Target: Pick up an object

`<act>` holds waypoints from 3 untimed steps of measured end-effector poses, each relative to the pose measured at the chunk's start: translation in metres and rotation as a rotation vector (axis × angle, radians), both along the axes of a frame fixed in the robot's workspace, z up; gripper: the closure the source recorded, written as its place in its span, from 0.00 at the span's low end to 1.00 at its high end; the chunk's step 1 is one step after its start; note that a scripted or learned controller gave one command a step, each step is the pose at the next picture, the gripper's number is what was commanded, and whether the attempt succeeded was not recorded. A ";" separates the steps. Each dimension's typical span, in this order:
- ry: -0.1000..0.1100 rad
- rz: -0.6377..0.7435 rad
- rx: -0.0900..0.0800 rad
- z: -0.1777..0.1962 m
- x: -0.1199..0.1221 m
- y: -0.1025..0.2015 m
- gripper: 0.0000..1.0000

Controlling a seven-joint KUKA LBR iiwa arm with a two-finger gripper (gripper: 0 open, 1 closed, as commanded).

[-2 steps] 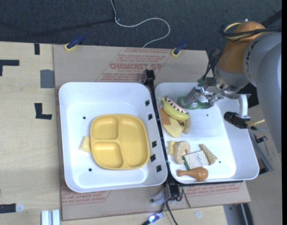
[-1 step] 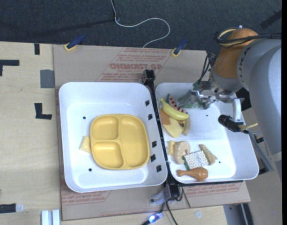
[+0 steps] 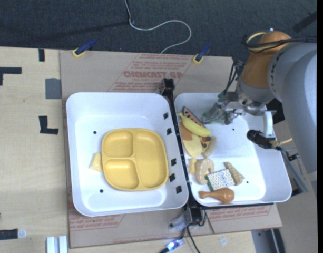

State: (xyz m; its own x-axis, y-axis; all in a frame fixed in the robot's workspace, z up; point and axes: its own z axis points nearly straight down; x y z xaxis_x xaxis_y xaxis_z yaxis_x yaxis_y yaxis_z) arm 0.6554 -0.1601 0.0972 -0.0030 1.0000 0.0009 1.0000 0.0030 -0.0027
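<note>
Banana [image 3: 196, 126] lies just left of my claw [image 3: 216, 113], in right bin [image 3: 266, 178] against its left wall; can't tell what my claw is doing. Drumstick [image 3: 219, 195] farther toward me, yellow divided plate [image 3: 135, 158] in left bin [image 3: 82, 109]

Glossy yellow plastic plate [image 3: 135, 158] in a smooth white bin [image 3: 79, 141].

Dark carpet floor [image 3: 56, 15], pale wooden bench [image 3: 24, 157], cardboard sheet [image 3: 140, 73], perhaps taped marks
</note>
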 end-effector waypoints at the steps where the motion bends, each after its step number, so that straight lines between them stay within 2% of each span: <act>1: -0.005 -0.001 -0.001 0.043 0.001 0.006 1.00; 3: -0.006 -0.001 -0.001 0.130 0.009 0.015 1.00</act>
